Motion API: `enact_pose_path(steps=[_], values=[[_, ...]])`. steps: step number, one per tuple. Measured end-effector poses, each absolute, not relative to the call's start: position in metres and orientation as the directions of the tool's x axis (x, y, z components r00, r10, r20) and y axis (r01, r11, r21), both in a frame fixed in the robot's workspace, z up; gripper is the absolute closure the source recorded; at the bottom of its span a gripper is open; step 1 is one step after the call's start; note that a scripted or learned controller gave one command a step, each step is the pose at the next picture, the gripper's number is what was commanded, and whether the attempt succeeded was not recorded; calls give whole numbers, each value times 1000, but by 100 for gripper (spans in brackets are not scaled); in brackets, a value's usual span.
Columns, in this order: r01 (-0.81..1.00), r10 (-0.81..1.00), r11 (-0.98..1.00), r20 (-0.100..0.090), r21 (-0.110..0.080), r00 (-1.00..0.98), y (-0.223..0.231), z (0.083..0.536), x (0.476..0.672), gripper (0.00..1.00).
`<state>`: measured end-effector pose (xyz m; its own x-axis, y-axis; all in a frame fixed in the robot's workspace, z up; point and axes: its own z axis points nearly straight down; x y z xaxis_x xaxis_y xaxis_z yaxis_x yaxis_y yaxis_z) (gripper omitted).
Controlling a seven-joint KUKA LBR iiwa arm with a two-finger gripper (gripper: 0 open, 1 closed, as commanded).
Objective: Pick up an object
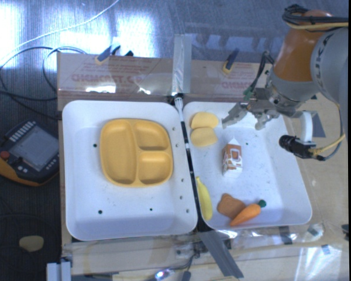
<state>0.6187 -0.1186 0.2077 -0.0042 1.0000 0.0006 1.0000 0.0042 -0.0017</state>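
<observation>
A single fixed camera looks down on the bench from above at a slant, far enough back to take in both shallow white plastic bins: the left bin and the right bin lie side by side across the middle of the frame. Beyond their far rims the view reaches a strip of brown cardboard and grey floor. The grey-and-orange arm enters from the right edge.
</observation>
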Motion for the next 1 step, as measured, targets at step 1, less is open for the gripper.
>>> enact_pose_path(steps=[1], values=[[1000, 1000, 15, -1, -2, -15, -127, 171, 590, 0]])
